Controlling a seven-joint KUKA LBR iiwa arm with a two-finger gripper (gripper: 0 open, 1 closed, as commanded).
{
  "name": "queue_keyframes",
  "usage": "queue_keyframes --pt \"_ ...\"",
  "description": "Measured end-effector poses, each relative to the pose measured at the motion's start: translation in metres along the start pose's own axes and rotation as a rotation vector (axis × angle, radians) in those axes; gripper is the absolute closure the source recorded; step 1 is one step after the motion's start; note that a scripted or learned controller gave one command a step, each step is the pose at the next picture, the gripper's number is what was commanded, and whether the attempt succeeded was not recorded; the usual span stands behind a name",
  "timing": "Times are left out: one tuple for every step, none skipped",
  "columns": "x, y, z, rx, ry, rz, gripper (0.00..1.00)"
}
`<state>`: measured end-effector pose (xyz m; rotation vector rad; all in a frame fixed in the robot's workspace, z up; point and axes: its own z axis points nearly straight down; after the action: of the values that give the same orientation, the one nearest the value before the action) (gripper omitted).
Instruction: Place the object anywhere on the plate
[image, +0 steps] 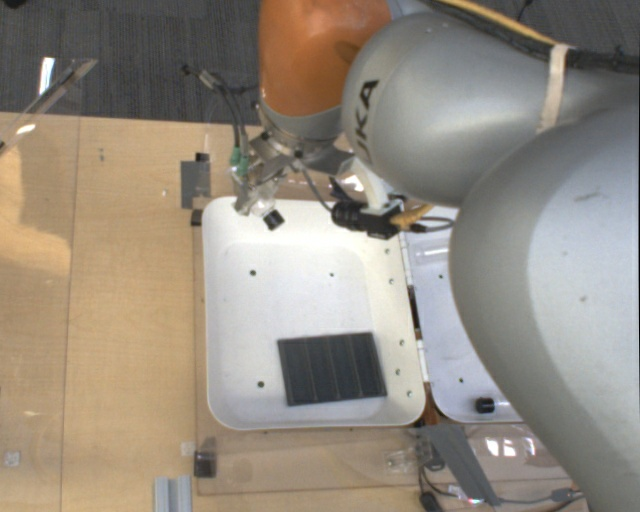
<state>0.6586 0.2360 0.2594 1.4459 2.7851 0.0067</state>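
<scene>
A: Report the left bin (225, 330).

B: A dark ribbed plate (331, 368) lies flat in its near half, just beside the near rim but apart from it. The remaining white floor toward the far rim is open.

A: Gripper position?

B: The gripper (258, 203) hangs over the far left corner, near the rim. A small dark object (273, 219) sits at its tip; whether it is pinched cannot be determined, nor whether the fingers are spread.

A: Obstructions?

B: The arm (500, 150) covers most of the right bin (450, 385). A small dark item (485, 405) shows there, too small to identify.
</scene>
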Motion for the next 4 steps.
queue_keyframes --pt "-0.019 0.0 0.0 -0.003 -0.001 -0.172 1.0" --pt "-0.004 -0.003 0.046 -0.002 0.0 -0.644 1.0" --pt "-0.002 0.002 0.09 -0.002 0.001 -0.48 1.0" --pt "-0.001 0.002 -0.017 -0.006 -0.004 -0.655 1.0"
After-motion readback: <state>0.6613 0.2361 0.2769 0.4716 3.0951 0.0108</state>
